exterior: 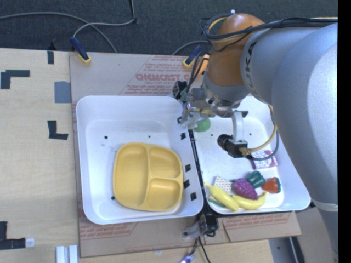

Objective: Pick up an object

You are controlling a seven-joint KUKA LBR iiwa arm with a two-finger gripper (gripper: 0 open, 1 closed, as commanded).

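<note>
Camera view: arm (274, 59) over the right bin (296, 199).
Gripper (193, 116) beside a green ball (203, 125); its grip, I cannot tell.

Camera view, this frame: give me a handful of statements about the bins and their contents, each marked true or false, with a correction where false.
1. The yellow divided plate lies in the left bin. True.
2. The banana lies in the left bin. False: it lies in the right bin, near its front edge.
3. The purple grapes lie right next to the banana. True.
4. The gripper hangs over the yellow divided plate. False: it sits near the divider between the bins, toward their back, beside a small green object.
5. The yellow divided plate is stacked with toy food. False: its compartments hold nothing visible.
</note>
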